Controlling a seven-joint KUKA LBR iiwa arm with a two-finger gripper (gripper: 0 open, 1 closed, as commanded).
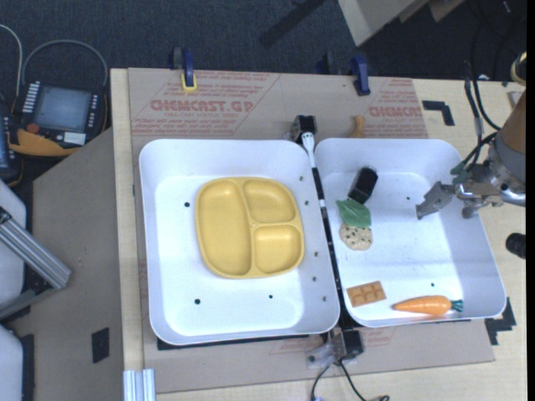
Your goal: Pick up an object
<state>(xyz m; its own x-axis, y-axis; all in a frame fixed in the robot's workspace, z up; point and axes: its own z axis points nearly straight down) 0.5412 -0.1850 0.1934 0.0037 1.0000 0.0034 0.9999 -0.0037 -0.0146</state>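
Right bin [468, 224], your pick stock: a black block [363, 184] tilted near the bin's upper left; just below it a green piece [354, 212]; touching that from below, a round cookie [357, 237]. Along the near edge you have a tan cracker [366, 293] and, to its right, a carrot [426, 306] lying flat with its green top pointing right. All five sit loose on the bin floor.

Claw [451, 200]: it hangs over the right side of this bin, well apart from every item. You see its two fingers spread open, with nothing between them. One grey fingertip [431, 200] points left toward the bin's middle.

Left bin [159, 224]: one yellow plate [249, 225] with three compartments, set about centre.

Table [251, 98]: brown board under both bins, red print along the far edge, and two blue clamps [187, 67] holding that edge.
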